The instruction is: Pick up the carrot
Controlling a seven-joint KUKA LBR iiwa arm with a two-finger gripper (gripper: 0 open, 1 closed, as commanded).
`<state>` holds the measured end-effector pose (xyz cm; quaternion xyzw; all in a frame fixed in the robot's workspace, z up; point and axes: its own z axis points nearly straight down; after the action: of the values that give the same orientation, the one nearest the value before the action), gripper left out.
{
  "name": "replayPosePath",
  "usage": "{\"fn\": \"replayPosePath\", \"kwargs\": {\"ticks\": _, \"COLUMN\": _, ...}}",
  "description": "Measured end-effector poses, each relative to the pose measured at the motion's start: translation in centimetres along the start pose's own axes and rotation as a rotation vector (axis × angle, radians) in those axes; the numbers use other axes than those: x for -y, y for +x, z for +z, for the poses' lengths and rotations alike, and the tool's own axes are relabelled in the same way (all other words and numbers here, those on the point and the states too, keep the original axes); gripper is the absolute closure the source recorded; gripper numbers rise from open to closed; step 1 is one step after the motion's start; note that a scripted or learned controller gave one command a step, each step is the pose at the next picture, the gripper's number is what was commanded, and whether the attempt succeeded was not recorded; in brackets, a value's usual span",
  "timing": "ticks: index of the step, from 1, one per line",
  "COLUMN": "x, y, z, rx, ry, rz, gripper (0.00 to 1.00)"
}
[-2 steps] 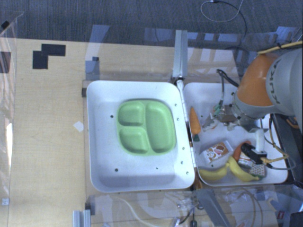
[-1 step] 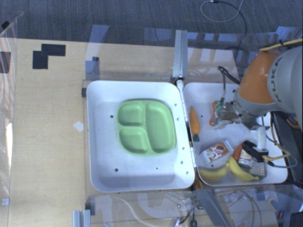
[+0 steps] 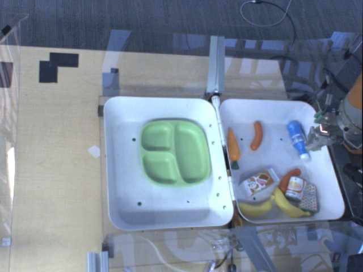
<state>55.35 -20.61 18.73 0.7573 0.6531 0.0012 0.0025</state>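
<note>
The carrot (image 3: 232,145) is orange with a dark green stem end and lies lengthwise along the left wall of the right bin (image 3: 336,180). The gripper (image 3: 320,132) hangs over that bin's right rim, well to the right of the carrot. A blue bottle (image 3: 296,138) lies just to the gripper's left. The arm, with its orange band (image 3: 353,103), enters from the right edge.
A red sausage (image 3: 257,135) lies between the carrot and the bottle. Two bananas (image 3: 271,207), a snack packet (image 3: 258,183), a small can (image 3: 294,187) and a patterned pouch (image 3: 309,196) crowd the bin's near side. A green divided plate (image 3: 173,152) sits in the left bin (image 3: 119,197).
</note>
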Motion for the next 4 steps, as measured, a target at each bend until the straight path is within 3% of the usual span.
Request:
{"fn": "replayPosePath", "kwargs": {"ticks": 1, "x": -2.5, "y": 6.6, "z": -0.3, "rx": -0.002, "ry": 0.000, "rz": 0.028, "gripper": 1.00}}
{"fn": "replayPosePath", "kwargs": {"ticks": 2, "x": 3.5, "y": 12.1, "z": -0.2, "rx": -0.002, "ry": 0.001, "rz": -0.237, "gripper": 1.00}}
{"fn": "replayPosePath", "kwargs": {"ticks": 3, "x": 6.9, "y": 20.1, "z": 0.3, "rx": -0.003, "ry": 0.003, "rz": -0.147, "gripper": 1.00}}
{"fn": "replayPosePath", "kwargs": {"ticks": 4, "x": 9.8, "y": 21.6, "z": 0.2, "rx": -0.003, "ry": 0.001, "rz": -0.402, "gripper": 1.00}}
